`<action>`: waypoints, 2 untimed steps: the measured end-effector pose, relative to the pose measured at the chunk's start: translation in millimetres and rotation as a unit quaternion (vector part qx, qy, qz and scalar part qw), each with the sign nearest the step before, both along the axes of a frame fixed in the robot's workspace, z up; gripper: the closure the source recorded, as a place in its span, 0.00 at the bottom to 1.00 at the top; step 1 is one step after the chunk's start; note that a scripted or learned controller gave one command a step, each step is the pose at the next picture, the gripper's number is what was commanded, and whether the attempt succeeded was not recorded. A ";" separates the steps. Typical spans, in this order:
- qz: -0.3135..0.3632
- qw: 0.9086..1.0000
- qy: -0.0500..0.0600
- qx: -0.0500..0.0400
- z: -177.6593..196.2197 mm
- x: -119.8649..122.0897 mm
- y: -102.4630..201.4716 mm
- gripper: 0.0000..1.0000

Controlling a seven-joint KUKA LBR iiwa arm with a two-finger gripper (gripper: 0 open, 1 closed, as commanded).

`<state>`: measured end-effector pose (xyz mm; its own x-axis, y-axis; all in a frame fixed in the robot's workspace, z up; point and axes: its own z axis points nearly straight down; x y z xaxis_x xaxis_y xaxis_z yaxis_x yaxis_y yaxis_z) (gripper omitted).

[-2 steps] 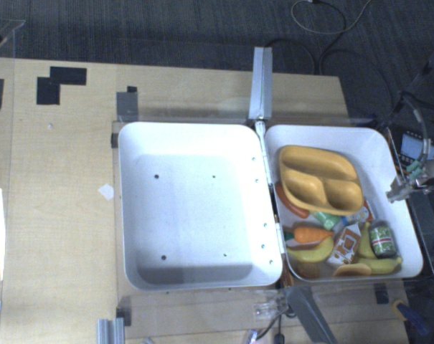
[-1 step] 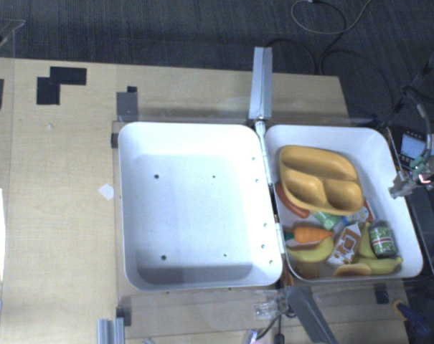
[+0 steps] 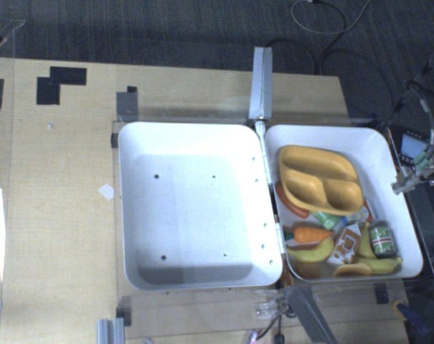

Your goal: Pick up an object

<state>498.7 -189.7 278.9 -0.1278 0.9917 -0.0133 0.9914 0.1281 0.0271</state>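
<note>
two shallow white bins were set side by side on the bench [image 3: 52,213]. all the objects were gathered in the right bin [image 3: 389,145]. a yellow two-part dish [image 3: 321,178] was laid across its middle, and a carrot [image 3: 311,233], a banana [image 3: 310,249] and a green can [image 3: 381,239] were crowded along the near wall. the left bin [image 3: 195,192] was placed beside it.

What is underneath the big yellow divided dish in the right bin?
An orange rim pokes out below the yellow divided dish at its left edge, apparently another dish. The rest beneath it is covered.
</note>
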 end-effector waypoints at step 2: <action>0.035 0.999 0.011 0.003 37.8 81.0 18.5 1.00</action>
<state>579.7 -171.2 316.7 -0.1970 0.9804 -0.0036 0.9804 0.1970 0.0060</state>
